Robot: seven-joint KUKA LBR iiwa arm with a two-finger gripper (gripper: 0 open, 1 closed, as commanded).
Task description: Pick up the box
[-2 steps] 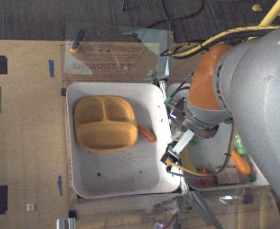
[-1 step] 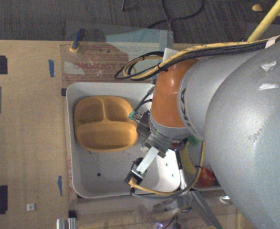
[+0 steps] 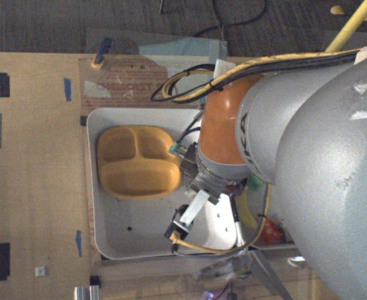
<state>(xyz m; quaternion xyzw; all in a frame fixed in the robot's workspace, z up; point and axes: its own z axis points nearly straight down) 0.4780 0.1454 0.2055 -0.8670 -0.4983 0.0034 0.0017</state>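
Tan bench (image 3: 33, 186) with blue tape marks, bearing white bin (image 3: 108, 242).

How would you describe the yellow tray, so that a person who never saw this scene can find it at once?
Look at the white bin left of the big grey arm. The yellow tray lies in the bin's upper part, just left of the arm's orange band. It is mustard yellow, rounded, and divided into three compartments, unlike anything else in the bin.

The yellow tray (image 3: 137, 161) is looking like matt moulded plastic, the white bin (image 3: 102, 230) smooth plastic, the table (image 3: 33, 186) matt cardboard-brown, the arm (image 3: 321, 161) showing speckled grey metal.
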